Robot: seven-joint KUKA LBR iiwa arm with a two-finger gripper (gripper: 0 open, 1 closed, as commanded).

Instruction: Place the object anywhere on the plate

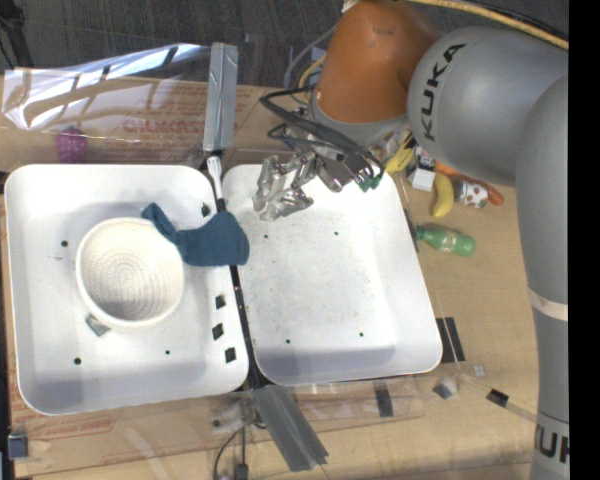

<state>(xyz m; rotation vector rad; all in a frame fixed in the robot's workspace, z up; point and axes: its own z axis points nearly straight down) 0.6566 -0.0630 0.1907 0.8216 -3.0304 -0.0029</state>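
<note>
A round white plate [130, 271] with ridged rings sits in the left bin [40, 368]. A dark blue cloth [212, 240] lies crumpled beside the plate's upper right, and one corner reaches onto the plate's rim. My gripper [281, 192] hangs over the far left corner of the right bin [330, 348], to the right of the cloth and apart from it. Nothing shows in the gripper.
The ridge between the two bins runs just right of the cloth. A banana [441, 194], a green bottle [446, 240] and small toys lie on the bench right of the right bin. A clear plastic sheet [100, 88] lies behind the left bin.
</note>
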